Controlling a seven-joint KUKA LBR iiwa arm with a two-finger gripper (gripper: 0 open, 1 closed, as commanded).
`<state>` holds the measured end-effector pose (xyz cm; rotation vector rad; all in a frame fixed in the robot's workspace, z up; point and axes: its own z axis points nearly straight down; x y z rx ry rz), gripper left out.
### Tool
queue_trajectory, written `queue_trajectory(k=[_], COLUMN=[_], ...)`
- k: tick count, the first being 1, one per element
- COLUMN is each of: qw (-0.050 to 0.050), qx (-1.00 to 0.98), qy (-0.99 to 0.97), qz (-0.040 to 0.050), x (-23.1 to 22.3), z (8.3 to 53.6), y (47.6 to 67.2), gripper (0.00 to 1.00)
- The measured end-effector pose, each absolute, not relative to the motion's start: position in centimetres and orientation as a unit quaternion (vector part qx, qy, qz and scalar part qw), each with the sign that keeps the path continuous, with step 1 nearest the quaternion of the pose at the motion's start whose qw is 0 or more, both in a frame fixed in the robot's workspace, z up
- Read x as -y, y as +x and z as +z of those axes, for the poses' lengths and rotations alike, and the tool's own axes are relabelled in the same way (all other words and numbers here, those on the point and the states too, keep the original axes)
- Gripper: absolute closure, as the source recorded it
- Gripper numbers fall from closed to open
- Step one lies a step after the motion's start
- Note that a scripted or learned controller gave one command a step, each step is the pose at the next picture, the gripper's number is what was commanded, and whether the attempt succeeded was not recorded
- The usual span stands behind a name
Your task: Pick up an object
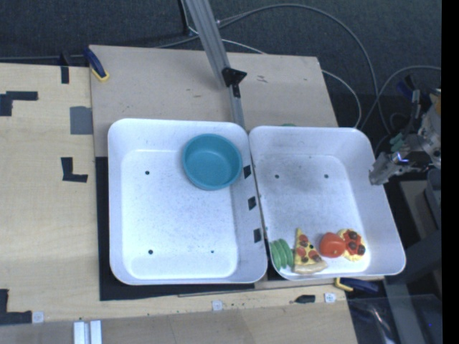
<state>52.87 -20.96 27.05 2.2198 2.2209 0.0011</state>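
A tan board is laid on a pale wood bench marked with black tape. Dark carpet is seen at the far side, crossed by cables. A grey pole is slanted inward from there.

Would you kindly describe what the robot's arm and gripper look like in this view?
At the right edge, the gripper appears as a small grey metallic block with darker parts. Behind it sit pale, blurry arm hardware and thin dark cables looping upward. Finer detail is too blurred to tell.
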Motion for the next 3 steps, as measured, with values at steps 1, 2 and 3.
queue_trajectory(k=[1, 2, 3], qw=[0.0, -0.001, -0.001], qx=[-0.709, -0.708, -0.708], qy=[0.706, 0.706, 0.706], qz=[0.0005, -0.0001, -0.0001], x=[15.7, 10.1, 4.3], z=[27.4, 25.9, 24.8], y=[53.2, 52.5, 51.6], gripper=[1.0, 1.0, 1.0])
